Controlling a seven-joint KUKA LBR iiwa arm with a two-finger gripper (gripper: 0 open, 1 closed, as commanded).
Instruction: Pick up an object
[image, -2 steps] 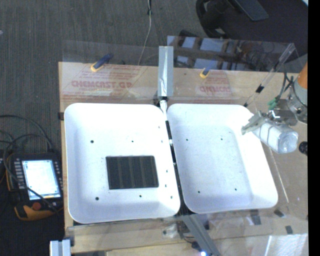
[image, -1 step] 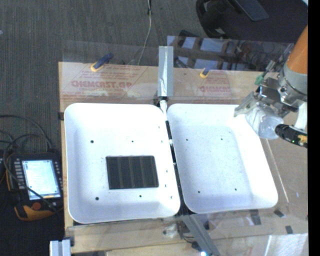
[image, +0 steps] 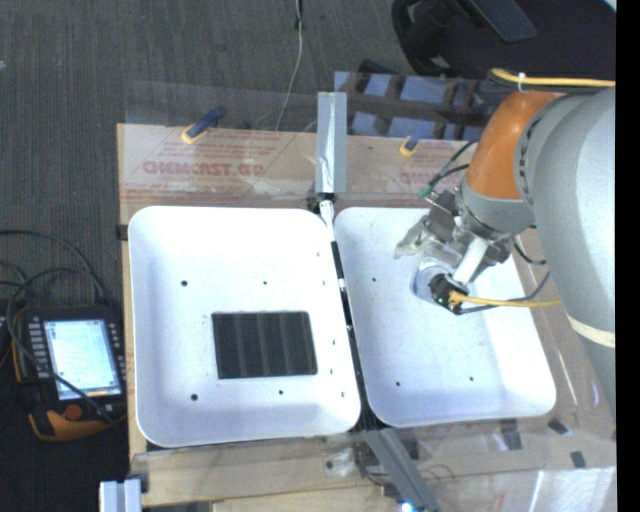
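Arm (image: 560, 200) hangs over the right bin (image: 500, 390), beside the left bin (image: 160, 240). Your target, the black ribbed slab (image: 264, 344), lies flat on the left bin's floor, front of centre. It's probably light, stiff and matte. With so low a profile, pinch a rib or a long edge. End effector (image: 428, 255) is well right of the left bin; I can't tell its opening.

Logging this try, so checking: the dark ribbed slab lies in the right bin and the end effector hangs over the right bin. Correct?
No. The camera view shows the dark ribbed slab lying in the left bin, not the right. The end effector does hang over the right bin.
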